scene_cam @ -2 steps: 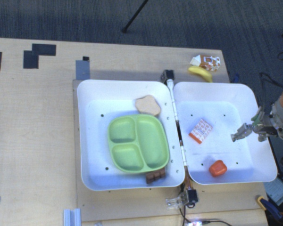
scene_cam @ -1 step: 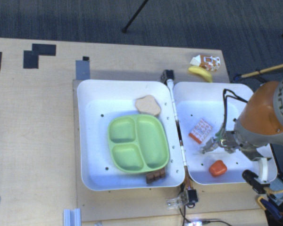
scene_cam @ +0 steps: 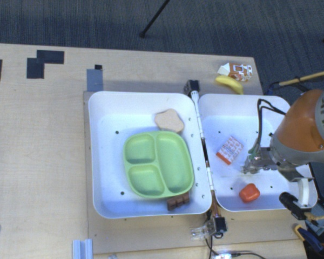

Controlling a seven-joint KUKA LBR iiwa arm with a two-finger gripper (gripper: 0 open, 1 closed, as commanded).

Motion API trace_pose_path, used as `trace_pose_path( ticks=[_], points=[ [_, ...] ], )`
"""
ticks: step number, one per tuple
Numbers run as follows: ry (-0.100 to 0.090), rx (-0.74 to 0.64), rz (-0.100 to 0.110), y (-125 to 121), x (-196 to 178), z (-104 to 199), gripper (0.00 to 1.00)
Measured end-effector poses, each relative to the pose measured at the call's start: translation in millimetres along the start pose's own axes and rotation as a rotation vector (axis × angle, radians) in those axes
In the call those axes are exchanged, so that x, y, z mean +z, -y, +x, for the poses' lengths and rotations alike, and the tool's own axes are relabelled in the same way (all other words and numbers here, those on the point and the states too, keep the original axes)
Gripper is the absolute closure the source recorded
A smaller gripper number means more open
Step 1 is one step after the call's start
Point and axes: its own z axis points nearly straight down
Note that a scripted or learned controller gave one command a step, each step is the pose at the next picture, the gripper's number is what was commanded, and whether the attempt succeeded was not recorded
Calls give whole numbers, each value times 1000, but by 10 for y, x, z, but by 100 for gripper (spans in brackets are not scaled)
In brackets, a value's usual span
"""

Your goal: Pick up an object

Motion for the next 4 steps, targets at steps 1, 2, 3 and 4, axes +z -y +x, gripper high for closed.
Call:
trace_pose_path(
  ticks=[1,2,3,4],
  points=[
    [0,3,8,16,-588,-312,100],
    [-2,-1,8,-589,-865,-109,100],
    [-2,-2,9,91,-1294,415,100],
    [-2,-1,10,92,-1292,413,0]
  ],
)
